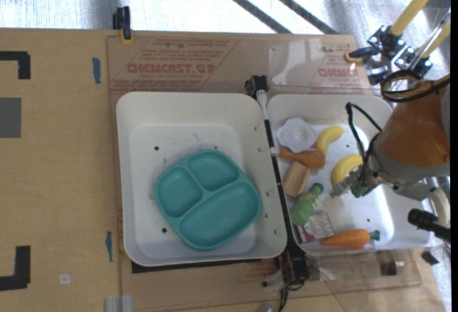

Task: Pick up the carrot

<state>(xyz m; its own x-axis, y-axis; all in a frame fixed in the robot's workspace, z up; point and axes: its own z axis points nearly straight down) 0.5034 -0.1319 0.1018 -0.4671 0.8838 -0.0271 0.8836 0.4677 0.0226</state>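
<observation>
Orange carrot (348, 237) lies apart from the hand (348, 186), near a banana (346, 167).

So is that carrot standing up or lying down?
Lying down: the carrot rests flat on the right bin floor, green top pointing right.

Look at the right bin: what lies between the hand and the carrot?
In the camera view, bare white bin floor separates the hand from the carrot, which lies by the near wall.
</observation>
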